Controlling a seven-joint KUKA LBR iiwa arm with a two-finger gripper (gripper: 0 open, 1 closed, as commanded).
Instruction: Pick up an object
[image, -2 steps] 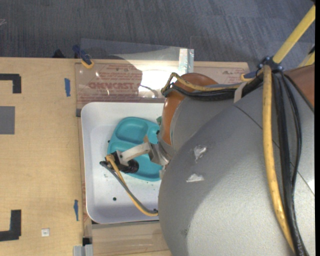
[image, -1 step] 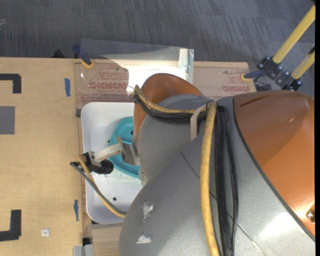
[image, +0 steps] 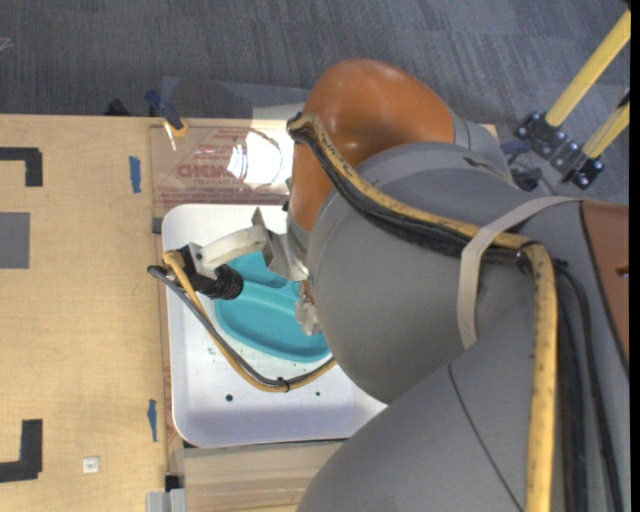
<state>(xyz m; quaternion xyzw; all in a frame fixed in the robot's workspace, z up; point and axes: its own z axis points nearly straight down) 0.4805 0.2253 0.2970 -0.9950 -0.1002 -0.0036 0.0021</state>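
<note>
You see a pale wooden bench (image: 80, 300) bearing a white bin (image: 250, 405); left of the bin, black angle marks (image: 25, 165) lie on its surface.

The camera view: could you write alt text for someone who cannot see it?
A large grey robot arm with an orange band reaches from the right over a shallow white bin, hiding much of it. Under the arm, a turquoise dish-like object lies in the bin, and a black cable loops above it.
</note>
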